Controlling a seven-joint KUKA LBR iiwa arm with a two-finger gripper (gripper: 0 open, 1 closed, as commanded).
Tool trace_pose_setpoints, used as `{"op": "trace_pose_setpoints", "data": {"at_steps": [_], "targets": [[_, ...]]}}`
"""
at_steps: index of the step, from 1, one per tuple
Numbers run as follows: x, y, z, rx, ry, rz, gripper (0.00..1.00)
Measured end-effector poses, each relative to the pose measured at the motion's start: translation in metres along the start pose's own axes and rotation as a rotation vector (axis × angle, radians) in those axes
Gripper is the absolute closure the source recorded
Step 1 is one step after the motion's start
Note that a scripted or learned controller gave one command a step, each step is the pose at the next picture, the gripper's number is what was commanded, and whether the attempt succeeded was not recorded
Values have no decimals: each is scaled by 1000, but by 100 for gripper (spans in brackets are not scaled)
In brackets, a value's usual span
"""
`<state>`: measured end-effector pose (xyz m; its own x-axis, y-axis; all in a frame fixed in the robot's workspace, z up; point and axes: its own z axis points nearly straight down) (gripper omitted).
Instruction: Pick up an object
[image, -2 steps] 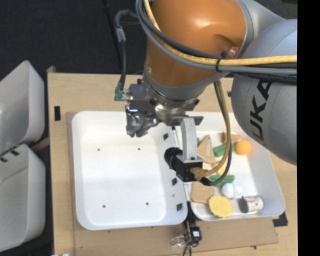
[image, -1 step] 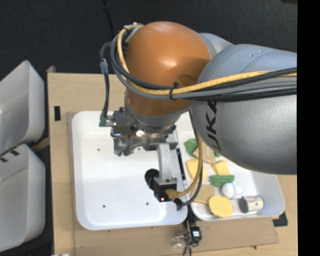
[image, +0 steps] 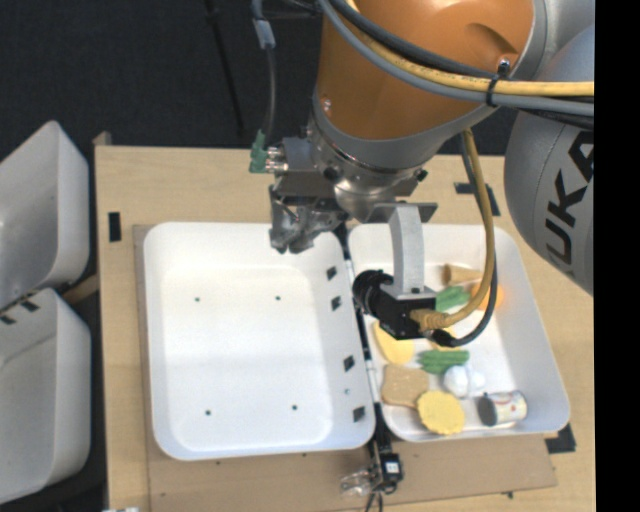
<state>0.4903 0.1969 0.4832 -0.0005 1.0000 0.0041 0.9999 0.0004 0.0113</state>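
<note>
The gripper (image: 297, 228) hangs over the far right corner of the left bin (image: 160, 300), beside the divider. Whether it is wide or narrow cannot be told. The objects lie in the right bin (image: 535, 350): a yellow disc (image: 440, 412) and a tan slice (image: 403, 385) near its front left corner. Descending here, it would likely meet bare floor or strike the divider.

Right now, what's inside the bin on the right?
The right bin holds a yellow disc, a tan slice, green pieces, a white ball and a small can. The arm covers its back part, hiding whatever lies there.
</note>
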Motion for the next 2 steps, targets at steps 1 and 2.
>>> {"op": "trace_pose_setpoints", "data": {"at_steps": [1,2], "targets": [[23,0,-21,8,-3,-5,100],[24,-4,132,26,-12,-1,100]]}}
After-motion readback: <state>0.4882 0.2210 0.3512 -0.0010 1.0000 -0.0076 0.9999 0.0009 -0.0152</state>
